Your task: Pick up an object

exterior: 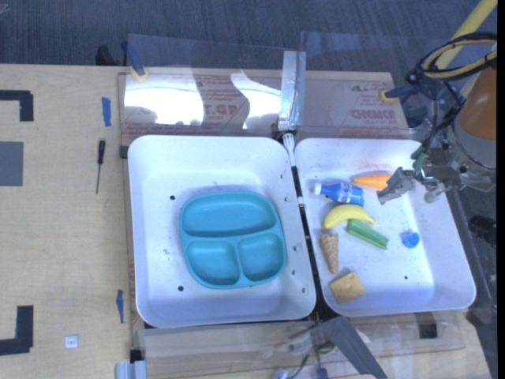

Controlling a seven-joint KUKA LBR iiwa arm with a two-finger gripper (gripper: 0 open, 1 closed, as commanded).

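Note:
The right bin (450, 290) holds several small toys: an orange carrot (371, 181), a blue bottle (341, 192), a yellow banana (347, 214), a green block (368, 234), a small blue piece (409, 239), an ice-cream cone (330, 251) and a tan bread piece (346, 286). My gripper (412, 192) hangs over the bin's upper right part, just right of the carrot's tip. Its fingers stand apart, open, with nothing between them. One dark fingertip (390, 189) is close to the carrot's right end.
The left bin (150, 212) bears a teal divided plate (231, 238). A clear plastic wall (205, 93) and a metal post (292, 89) stand behind the bins. Yellow and black cables (450, 58) loop at the upper right by the arm.

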